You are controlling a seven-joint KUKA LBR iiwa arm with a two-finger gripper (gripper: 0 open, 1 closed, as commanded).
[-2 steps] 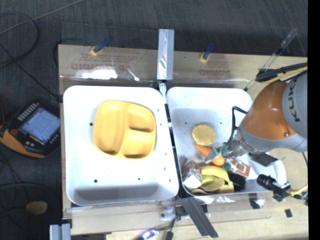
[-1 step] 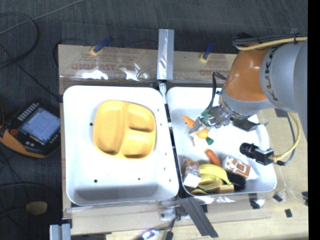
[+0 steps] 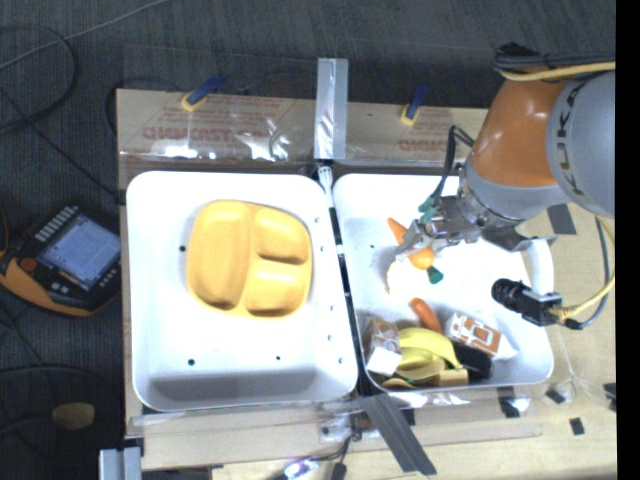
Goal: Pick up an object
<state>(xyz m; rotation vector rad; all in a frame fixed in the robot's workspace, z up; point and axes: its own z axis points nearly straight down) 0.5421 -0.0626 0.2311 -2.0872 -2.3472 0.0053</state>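
Note:
My gripper (image 3: 424, 246) hangs over the upper middle of the right bin (image 3: 520, 288), reaching in from the right. A small orange piece with a teal tip (image 3: 429, 263) sits right at the gripper's end, and I cannot see whether it is held. Another orange piece (image 3: 398, 230) lies just to the gripper's left. A heap lies along the bin's front wall: a yellow banana (image 3: 425, 348), an orange carrot-like toy (image 3: 425, 313), a small orange and white box (image 3: 476, 335) and a brown packet (image 3: 383, 336).
A large yellow divided tray (image 3: 248, 258) lies in the left bin (image 3: 160, 368). A central wall (image 3: 338, 268) separates the two bins. A black cylinder on the arm (image 3: 520, 296) overhangs the right bin's right side.

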